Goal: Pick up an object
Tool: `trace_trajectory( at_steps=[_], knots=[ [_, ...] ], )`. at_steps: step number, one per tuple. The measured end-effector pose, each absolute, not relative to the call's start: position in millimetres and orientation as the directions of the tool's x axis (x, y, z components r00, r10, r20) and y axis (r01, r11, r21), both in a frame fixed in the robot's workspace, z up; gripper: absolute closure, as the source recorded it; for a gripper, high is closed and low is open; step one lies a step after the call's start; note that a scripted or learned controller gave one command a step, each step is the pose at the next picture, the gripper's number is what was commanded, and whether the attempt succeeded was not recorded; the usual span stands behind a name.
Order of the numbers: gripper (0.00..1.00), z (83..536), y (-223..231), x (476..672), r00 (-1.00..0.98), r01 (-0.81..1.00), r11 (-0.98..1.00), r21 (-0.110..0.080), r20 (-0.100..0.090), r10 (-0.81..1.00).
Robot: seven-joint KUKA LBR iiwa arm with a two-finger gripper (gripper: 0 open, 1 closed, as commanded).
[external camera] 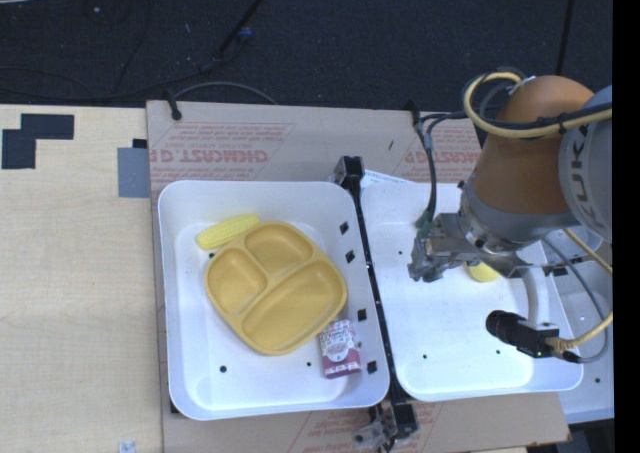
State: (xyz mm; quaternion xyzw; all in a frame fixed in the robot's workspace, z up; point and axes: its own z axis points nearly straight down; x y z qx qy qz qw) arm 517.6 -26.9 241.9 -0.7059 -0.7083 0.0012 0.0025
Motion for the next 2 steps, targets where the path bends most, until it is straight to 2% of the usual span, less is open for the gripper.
trace_trajectory(
  at_steps=[1, 2],
  knots=[
    [1.00, 230.5, 19.4, 521.4, -0.004, 1.000, 0.004, -0.007, 0.002, 1.000],
    [1.00, 238.3, 71.5, 520.8, -0.004, 1.000, 0.004, -0.004, 0.000, 1.000]
  ],
)
